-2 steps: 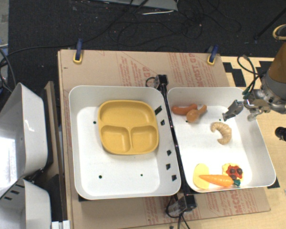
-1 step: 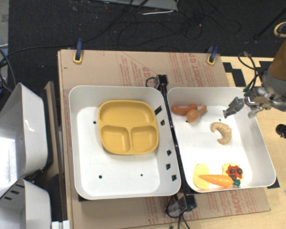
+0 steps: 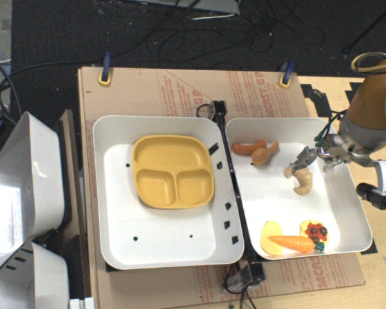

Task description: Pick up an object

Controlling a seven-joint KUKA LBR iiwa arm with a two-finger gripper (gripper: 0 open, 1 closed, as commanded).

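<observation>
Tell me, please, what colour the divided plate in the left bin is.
Yellow, in the camera view: divided plate.

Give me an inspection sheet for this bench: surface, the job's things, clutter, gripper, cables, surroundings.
Surface: cardboard-topped bench bearing left bin and right bin.
Job's things: in the right bin, hot dog, brown piece, tan ginger-like piece, carrot on a yellow disc, small red and yellow toy.
Clutter: yellow divided plate in the left bin.
Gripper: gripper low over the tan piece; grip unclear.
Cables: black leads behind the bench.
Surroundings: two yellow clamps; white tubs at left.
</observation>
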